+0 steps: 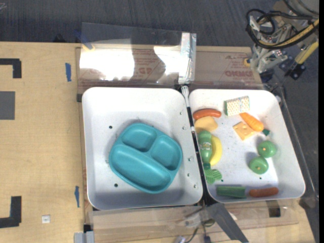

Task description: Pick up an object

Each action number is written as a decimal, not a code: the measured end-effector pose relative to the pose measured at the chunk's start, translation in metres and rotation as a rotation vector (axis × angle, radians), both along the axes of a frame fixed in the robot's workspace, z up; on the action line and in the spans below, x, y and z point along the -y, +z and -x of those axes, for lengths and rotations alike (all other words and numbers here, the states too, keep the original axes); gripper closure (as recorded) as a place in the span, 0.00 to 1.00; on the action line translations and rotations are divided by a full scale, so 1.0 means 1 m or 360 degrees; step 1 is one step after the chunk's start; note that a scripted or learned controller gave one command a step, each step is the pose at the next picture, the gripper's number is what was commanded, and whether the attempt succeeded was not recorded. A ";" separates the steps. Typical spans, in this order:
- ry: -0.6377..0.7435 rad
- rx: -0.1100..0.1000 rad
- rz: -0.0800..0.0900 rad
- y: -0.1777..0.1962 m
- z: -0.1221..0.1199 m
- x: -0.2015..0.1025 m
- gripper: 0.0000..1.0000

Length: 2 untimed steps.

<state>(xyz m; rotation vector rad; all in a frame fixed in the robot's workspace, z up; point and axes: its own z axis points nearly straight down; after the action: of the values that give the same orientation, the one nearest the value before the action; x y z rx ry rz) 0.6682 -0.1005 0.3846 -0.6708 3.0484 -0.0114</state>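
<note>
While the gripper (263,59) hung beyond the right bin's (288,151) far right corner, its grip state could not be told. Right bin held: carrot (251,121) and cheese cracker (242,130) toward the far edge; banana (216,151) along the left edge; two green apples (263,157) near the right edge. Left bin (96,135) held a teal divided plate (146,157) at centre.

A wooden surface (35,151) carries two shallow white bins. The left bin (96,110) holds a teal divided plate (146,157), lying slightly askew. Behind the bins stands a clear plastic sheet (134,54) against brown cardboard (223,67). Blue tape (68,72) and black corner marks (14,67) sit on the surface at left. Dark carpet (126,6) lies beyond.
</note>
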 end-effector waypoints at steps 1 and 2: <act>0.0660 -0.0015 0.0007 0.008 0.001 0.060 1.00; 0.1364 -0.0027 0.0010 -0.014 0.025 0.124 1.00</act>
<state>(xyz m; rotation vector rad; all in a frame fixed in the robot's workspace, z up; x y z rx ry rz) 0.6436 -0.2240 0.3707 -1.8864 2.5068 -0.0007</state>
